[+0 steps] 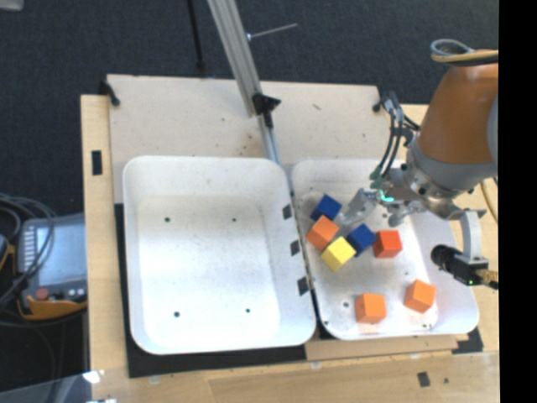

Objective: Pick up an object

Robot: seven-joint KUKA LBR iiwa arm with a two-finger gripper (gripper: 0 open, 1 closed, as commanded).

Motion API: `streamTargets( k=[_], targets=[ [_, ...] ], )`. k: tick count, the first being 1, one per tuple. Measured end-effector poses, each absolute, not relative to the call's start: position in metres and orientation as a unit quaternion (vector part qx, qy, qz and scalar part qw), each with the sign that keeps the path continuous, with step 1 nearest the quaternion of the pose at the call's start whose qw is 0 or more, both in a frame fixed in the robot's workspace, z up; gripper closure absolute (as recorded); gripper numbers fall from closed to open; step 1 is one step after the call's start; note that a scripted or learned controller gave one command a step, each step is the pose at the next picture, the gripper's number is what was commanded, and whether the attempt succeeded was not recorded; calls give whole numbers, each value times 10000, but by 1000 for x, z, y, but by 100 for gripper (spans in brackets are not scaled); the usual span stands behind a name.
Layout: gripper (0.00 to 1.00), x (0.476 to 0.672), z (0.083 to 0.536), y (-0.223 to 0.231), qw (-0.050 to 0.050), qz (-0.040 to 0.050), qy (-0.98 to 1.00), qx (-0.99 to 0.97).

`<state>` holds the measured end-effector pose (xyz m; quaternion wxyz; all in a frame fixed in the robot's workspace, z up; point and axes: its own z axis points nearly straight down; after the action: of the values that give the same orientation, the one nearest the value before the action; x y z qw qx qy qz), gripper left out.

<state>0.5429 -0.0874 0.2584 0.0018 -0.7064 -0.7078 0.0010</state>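
I see the gripper (362, 206) low in the right bin (453, 321), above a tight cluster of 4 cubes; I cannot tell its state. The blue cube (361, 238) sits at its 6 o'clock, yellow cube (338, 253) at 7, red cube (387, 243) at 4.

Matt speckled plastic bins (210, 225); bare wooden bench (201, 116); painted blocks (370, 307)

The tool (362, 211) hovers over the right bin (453, 324), just above a blue cube (362, 238) beside the yellow cube (338, 253)
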Motion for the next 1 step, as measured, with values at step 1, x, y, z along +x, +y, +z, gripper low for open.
streamTargets(
  k=[1],
  targets=[
    [0,544,260,-88,-3,-5,-7070,-7072]
  ],
)
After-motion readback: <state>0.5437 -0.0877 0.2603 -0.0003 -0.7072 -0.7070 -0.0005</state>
